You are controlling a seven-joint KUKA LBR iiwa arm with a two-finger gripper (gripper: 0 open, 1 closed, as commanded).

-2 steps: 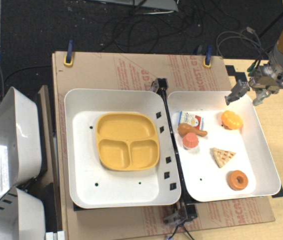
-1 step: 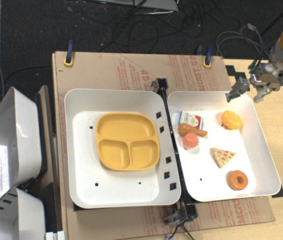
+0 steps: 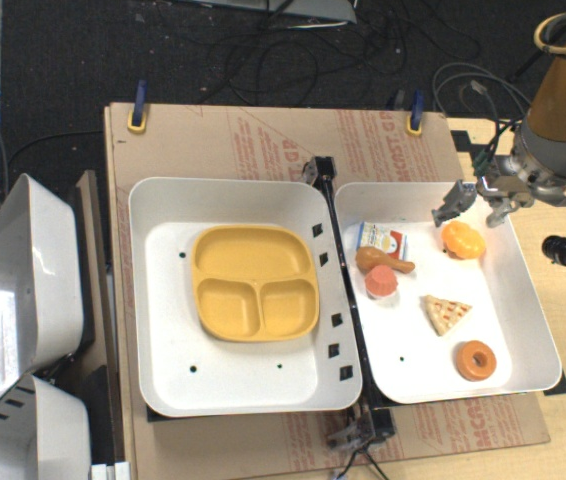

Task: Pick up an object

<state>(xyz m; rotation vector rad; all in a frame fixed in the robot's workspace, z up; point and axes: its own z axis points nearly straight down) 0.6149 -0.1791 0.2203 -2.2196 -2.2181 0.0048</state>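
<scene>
My gripper (image 3: 478, 207) hangs over the far right part of the right bin (image 3: 523, 308), fingers spread open with nothing between them. Just below and in front of it lies an orange fruit (image 3: 463, 240). Further left in that bin are a small white carton (image 3: 380, 238), a brown chicken drumstick (image 3: 382, 260) and a pink round piece (image 3: 381, 282). A toast-coloured wedge (image 3: 447, 313) and a brown doughnut (image 3: 476, 360) sit nearer the front.
The left bin (image 3: 163, 368) holds a yellow divided tray (image 3: 256, 282). Black clips run along the seam between the bins (image 3: 338, 298). White housings (image 3: 18, 288) stand at the far left. Cables lie behind the bench.
</scene>
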